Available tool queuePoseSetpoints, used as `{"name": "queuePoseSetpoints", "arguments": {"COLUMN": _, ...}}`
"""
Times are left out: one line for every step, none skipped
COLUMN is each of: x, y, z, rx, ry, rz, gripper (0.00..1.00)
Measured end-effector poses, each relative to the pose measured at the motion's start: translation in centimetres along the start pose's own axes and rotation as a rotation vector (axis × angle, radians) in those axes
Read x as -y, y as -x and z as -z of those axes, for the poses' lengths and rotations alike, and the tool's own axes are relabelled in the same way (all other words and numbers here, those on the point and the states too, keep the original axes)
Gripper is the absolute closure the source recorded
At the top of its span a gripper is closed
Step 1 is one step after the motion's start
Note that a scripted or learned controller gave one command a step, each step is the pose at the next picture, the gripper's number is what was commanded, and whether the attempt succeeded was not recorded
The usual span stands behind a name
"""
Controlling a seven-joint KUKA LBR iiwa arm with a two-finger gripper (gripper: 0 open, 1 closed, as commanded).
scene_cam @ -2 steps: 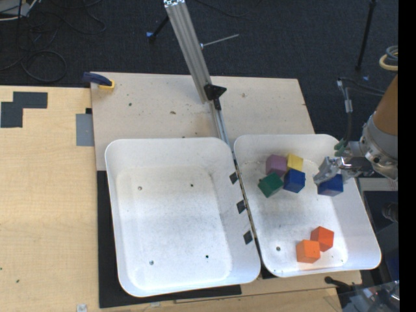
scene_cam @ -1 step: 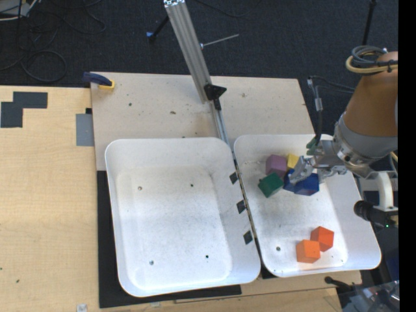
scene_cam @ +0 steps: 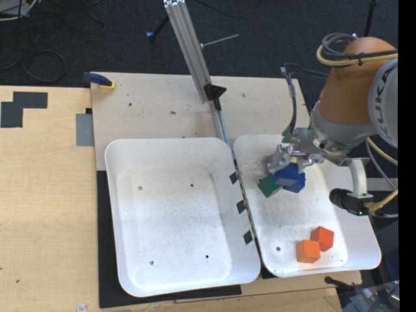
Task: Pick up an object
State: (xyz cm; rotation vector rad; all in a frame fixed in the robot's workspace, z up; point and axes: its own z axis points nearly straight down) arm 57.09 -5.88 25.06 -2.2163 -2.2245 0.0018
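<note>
In the right bin (scene_cam: pixel 364 255) a blue block (scene_cam: pixel 292 179) lies against a green block (scene_cam: pixel 267 186) near the bin's middle. My gripper (scene_cam: pixel 284 162) hangs directly over the blue block's upper edge, at the end of the grey arm with its orange band (scene_cam: pixel 354 77); the metal wrist parts hide where it meets the block. Two orange blocks (scene_cam: pixel 325 237) (scene_cam: pixel 308 251) sit side by side near the front right corner of the same bin, well away from the gripper.
The left bin (scene_cam: pixel 120 174) sits beside the right one, with black clips (scene_cam: pixel 239 206) along the shared rim. A slanted aluminium bar (scene_cam: pixel 192 47) rises behind the bins. A cable and black connector (scene_cam: pixel 348 200) hang off the arm at the right.
</note>
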Motion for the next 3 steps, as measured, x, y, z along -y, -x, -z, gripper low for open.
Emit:
{"name": "queuePoseSetpoints", "arguments": {"x": -1.3, "y": -4.3, "z": -1.3, "rx": -0.001, "ry": -0.002, "rz": -0.001, "gripper": 1.0}}
{"name": "queuePoseSetpoints", "arguments": {"x": -2.7, "y": -9.8, "z": -2.3, "rx": -0.001, "ry": -0.002, "rz": 0.0, "gripper": 1.0}}
{"name": "queuePoseSetpoints", "arguments": {"x": -4.3, "y": -13.9, "z": -2.8, "rx": -0.001, "ry": -0.001, "rz": -0.001, "gripper": 1.0}}
